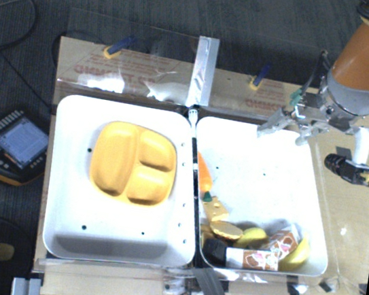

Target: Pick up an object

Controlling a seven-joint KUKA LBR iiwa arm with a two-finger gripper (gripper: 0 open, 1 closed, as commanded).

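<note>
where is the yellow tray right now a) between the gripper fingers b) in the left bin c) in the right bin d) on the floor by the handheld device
b: the yellow tray lies flat in the left bin, while the gripper is over the far edge of the right bin.
</note>
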